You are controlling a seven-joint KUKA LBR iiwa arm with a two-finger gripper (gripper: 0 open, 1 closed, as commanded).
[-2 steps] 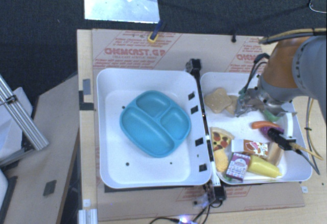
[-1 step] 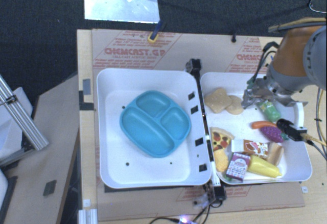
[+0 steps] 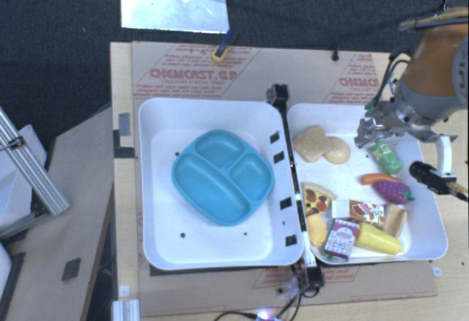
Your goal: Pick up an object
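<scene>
My gripper point(image 3: 371, 135) hangs over the back of the right bin point(image 3: 440, 239). A green toy point(image 3: 387, 159) lies just in front of it and slightly to the right; whether they touch is unclear. To the gripper's left sits a beige bread-shaped piece point(image 3: 320, 144). Further forward lie an orange carrot point(image 3: 374, 179), a purple toy point(image 3: 392, 190), a pizza slice point(image 3: 317, 199), a red and white box point(image 3: 341, 238), a small flat packet point(image 3: 357, 210) and a yellow toy point(image 3: 377, 240).
The left bin point(image 3: 157, 239) holds a blue divided plate point(image 3: 222, 176). A black-clipped divider point(image 3: 287, 165) separates the two bins. The arm comes in from the right over the right bin's far corner.
</scene>
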